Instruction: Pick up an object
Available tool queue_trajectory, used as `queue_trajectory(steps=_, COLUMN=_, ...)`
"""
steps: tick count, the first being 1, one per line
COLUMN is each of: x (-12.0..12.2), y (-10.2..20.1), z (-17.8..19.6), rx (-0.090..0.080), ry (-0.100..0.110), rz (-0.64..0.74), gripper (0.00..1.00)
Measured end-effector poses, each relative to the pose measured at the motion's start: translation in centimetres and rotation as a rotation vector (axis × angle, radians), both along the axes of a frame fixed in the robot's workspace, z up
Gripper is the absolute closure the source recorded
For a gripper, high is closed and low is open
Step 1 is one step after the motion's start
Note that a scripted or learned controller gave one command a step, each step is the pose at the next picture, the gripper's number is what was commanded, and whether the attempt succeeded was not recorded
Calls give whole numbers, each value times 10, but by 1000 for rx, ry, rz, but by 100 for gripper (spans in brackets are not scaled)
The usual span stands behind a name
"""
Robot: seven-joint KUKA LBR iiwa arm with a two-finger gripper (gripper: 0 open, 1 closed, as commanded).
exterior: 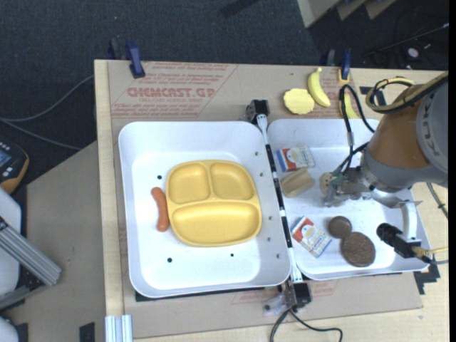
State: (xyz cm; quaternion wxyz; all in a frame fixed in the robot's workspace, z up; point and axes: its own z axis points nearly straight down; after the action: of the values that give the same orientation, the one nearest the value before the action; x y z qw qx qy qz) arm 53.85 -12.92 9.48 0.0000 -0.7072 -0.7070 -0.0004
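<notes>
Gripper low in right bin, finger state indistinct; tan block just left, brown discs below.

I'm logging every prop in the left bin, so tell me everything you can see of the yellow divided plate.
The yellow divided plate looks like smooth moulded plastic, a rounded rectangle with raised ridges splitting it into three wells: two smaller ones at the far side, one wide one nearer the camera. All three wells hold nothing. It lies flat and slightly turned, about mid-floor of the left white bin. An orange-red sausage-shaped toy lies right beside its left edge.
</notes>
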Motion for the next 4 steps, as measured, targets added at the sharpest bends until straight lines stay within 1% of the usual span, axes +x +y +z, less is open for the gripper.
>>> queue_trajectory(steps=1, x=0, y=0, z=-1, rx=0, ry=1, rz=-1, gripper=0)
queue_trajectory(steps=2, x=-57, y=-16, z=-11, rx=1, ry=8, rz=-4, gripper=0)
queue_trajectory(steps=3, x=37, y=-33, z=-9, rx=-4, ry=-8, rz=4, gripper=0)
queue_trajectory(steps=4, x=-65, y=-49, z=-11, rx=2, ry=9, rz=-6, gripper=0)
